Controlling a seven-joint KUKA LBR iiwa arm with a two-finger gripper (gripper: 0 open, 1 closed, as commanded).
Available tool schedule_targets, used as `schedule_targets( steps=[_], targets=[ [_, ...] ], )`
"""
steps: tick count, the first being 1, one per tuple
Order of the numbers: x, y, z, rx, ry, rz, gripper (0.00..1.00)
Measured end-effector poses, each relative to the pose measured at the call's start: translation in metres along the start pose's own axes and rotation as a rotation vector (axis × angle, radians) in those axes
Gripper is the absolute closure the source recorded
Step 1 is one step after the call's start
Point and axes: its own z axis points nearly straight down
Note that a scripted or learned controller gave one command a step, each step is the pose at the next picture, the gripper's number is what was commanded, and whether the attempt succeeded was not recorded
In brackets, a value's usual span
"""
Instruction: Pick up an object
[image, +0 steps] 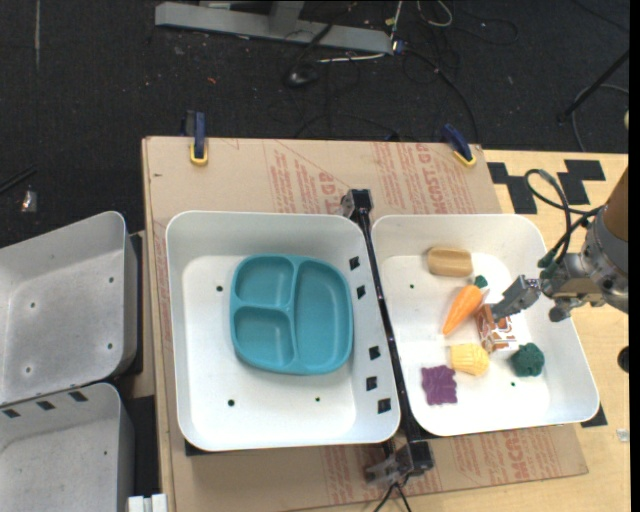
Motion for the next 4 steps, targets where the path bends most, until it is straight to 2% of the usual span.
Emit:
schedule_targets(
  steps=[1, 2, 3, 4],
  targets=[
    [0.000, 0.000, 0.000, 0.000, 0.000, 0.000, 0.00],
    [-0.003, -0.006, 0.061, 0.006, 0.002, 0.003, 0.00],
    [0.007, -0.006, 0.120, 0.006, 0.002, 0.002, 0.00],
    [0.004, -0.004, 0.165, 0.004, 0.002, 0.003, 0.00]
  ],
)
